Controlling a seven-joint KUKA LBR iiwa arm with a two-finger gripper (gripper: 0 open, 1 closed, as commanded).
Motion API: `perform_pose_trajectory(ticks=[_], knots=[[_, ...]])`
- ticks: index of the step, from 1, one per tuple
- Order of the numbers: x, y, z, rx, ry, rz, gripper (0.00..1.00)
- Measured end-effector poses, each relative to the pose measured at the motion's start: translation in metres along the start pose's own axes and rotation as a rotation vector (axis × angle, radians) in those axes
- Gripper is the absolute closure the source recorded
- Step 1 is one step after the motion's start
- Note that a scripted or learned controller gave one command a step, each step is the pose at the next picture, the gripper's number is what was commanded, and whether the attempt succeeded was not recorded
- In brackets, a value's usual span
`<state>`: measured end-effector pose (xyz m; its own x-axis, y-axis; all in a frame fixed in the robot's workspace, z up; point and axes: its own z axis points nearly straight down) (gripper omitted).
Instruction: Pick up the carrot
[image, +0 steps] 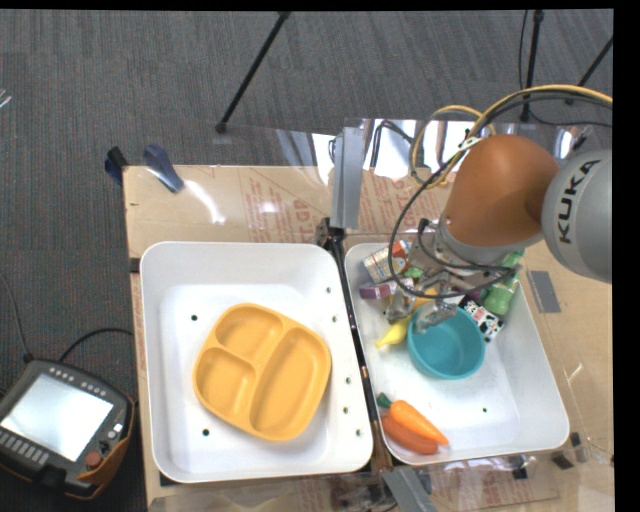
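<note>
The carrot (411, 424) is orange with a small green top. It lies at the near left corner of the right bin (520, 415), tip pointing right. The arm reaches in from the right, its orange band over the far part of that bin. My gripper (432, 303) hangs below the band, above the toys at the bin's far left and just beyond the teal bowl (447, 348). It is well away from the carrot, which lies nearer the camera. Cables and the wrist hide the fingers.
A yellow divided plate (262, 370) rests in the left bin (170, 290). In the right bin, a yellow banana (392, 334), a green bottle (502, 294), a small printed carton (482, 320) and other small toys crowd around the bowl.
</note>
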<state>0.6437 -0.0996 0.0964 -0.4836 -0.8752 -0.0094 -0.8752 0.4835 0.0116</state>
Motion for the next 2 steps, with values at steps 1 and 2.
perform_pose_trajectory(ticks=[1, 2], knots=[[0.0254, -0.0156, -0.141, 0.015, 0.004, -0.258, 1.0], [0.0266, -0.0149, -0.1379, 0.01, 0.005, -0.256, 0.0]])
